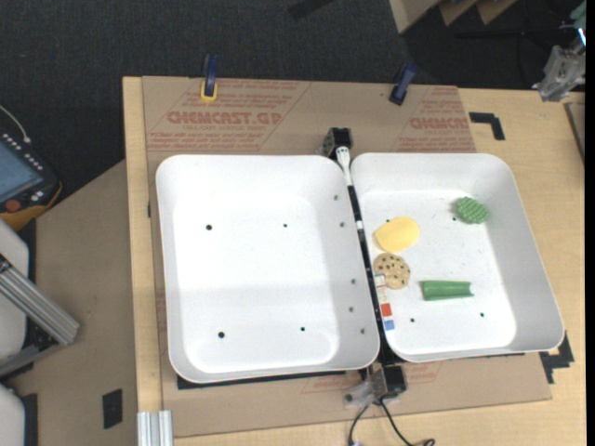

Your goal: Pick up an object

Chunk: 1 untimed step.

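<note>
Nothing is picked yet: the pincer is out of sight, state unknowable; next, approach the yellow rounded plastic piece (pixel 397 233) in the right white bin (pixel 521 249).

The brown cardboard sheet (pixel 279 110) that lies on the table under the two white bins carries red printed lettering. Along its far edge, behind the left bin, the brand reads "CHEMCAST GP" (pixel 225 117), with a line of smaller red print above and below it, too fine to read. Behind the right bin the same red lettering (pixel 439 121) repeats, but only part of it is clear, reading "CHEMCAS".
</note>
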### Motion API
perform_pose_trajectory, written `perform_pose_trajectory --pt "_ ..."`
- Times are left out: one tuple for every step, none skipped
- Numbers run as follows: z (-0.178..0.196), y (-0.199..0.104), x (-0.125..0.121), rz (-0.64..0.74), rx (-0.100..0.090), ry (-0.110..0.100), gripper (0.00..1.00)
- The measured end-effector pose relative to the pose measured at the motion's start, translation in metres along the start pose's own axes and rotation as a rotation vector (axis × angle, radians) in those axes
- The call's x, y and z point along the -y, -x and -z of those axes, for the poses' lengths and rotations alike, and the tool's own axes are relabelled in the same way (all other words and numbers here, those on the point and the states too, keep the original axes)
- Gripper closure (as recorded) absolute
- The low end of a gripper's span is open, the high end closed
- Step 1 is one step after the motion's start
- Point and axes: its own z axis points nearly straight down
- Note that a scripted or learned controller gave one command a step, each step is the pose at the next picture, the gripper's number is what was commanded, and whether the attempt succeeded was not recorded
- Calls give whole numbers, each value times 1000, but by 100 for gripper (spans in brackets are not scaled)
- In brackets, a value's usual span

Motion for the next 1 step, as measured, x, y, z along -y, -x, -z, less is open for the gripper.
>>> perform_pose_trajectory --pt "-81 6 -10 -5 -6 -20 100"
